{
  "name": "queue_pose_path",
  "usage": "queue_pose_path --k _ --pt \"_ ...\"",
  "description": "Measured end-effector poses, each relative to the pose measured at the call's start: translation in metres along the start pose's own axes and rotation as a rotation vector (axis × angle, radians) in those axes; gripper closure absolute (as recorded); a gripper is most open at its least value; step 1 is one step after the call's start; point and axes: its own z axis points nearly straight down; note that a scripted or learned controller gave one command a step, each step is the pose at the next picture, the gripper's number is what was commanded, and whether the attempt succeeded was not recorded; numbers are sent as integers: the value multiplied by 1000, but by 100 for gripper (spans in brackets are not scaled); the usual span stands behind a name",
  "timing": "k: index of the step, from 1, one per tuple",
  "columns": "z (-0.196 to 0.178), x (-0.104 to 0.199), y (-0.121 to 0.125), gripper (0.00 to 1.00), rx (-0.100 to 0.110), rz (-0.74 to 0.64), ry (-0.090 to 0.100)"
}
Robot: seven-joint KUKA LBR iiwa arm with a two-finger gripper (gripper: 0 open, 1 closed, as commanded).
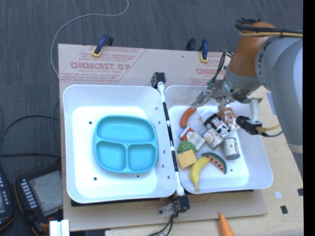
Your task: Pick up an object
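My gripper (210, 101) hangs over the back of the right bin (256, 173), open, with nothing between its fingers. Just below and left of it lies an orange sausage-shaped toy (187, 116). Below and right of it are an orange and white box (228, 116) and a black and white pack (216, 124). Further forward lie a small carton (192, 137), a broccoli piece (186, 146), a cheese wedge (186, 159), a banana (197, 171), a watermelon slice (217, 162) and a grey can (231, 148).
The left bin (78, 181) holds a blue divided plate (126, 144). A black clamp bar (167, 132) runs between the two bins. The arm's grey body (280, 68) looms over the bench's right side. An orange item (224, 225) lies on the board's front edge.
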Motion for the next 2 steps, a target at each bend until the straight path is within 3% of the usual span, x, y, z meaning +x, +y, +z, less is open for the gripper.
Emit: queue_pose_path --k 1,2 --pt "28 18 -34 0 11 1 6" --pt "18 17 -34 100 9 1 3"
